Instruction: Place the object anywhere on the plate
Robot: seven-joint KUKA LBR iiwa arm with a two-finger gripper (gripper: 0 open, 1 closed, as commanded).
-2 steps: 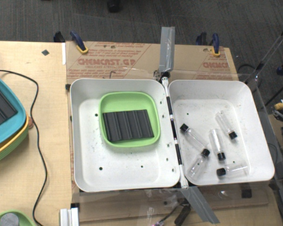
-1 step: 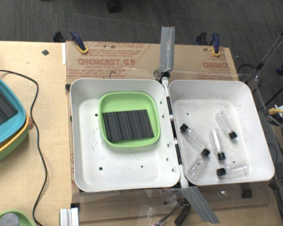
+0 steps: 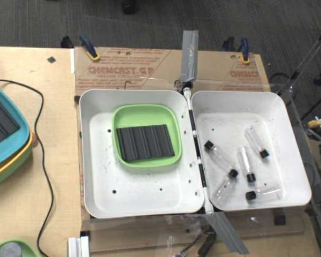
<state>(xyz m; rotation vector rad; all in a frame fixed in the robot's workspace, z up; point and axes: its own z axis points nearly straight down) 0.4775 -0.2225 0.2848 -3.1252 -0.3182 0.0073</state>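
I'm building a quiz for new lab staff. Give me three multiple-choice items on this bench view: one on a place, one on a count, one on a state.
1. Where is the green plate?
A. in the left bin
B. in the right bin
C. on the floor

2. How many clear tubes lie in the right bin?
A. one
B. two
C. five

3. How do the tubes lie?
A. standing upright
B. flat on their sides
C. stacked on the plate

Answers:
1. A, as the plate sits inside the left bin with a dark ribbed insert on it.
2. C, as five black-capped tubes can be counted.
3. B, as each lies lengthwise on the bin floor.
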